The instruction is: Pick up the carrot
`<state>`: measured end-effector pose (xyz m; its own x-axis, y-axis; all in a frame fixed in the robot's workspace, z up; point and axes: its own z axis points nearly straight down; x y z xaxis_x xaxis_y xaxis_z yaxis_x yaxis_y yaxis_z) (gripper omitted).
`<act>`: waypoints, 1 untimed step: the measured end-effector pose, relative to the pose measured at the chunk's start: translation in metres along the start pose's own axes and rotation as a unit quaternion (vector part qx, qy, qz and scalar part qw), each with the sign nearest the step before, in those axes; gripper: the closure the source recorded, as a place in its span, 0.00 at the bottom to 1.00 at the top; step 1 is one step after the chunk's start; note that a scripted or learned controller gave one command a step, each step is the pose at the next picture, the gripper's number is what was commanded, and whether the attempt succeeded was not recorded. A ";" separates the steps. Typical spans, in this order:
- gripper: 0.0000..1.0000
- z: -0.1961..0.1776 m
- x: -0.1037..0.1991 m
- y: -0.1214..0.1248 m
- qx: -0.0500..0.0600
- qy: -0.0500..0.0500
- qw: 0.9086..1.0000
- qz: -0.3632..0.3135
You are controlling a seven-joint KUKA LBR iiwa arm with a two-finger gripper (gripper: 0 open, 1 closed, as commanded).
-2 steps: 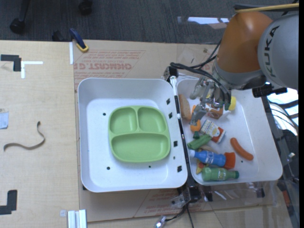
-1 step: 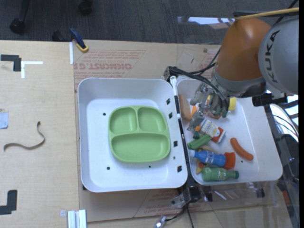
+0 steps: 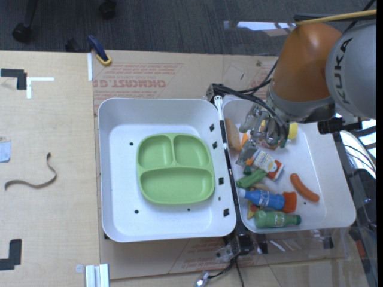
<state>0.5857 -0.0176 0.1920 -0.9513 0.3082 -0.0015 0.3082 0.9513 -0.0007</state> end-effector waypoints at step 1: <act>0.00 0.001 0.001 -0.032 0.000 0.000 0.993 0.122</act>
<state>0.5747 -0.0477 0.1915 -0.8486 0.5291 -0.0009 0.5291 0.8486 -0.0011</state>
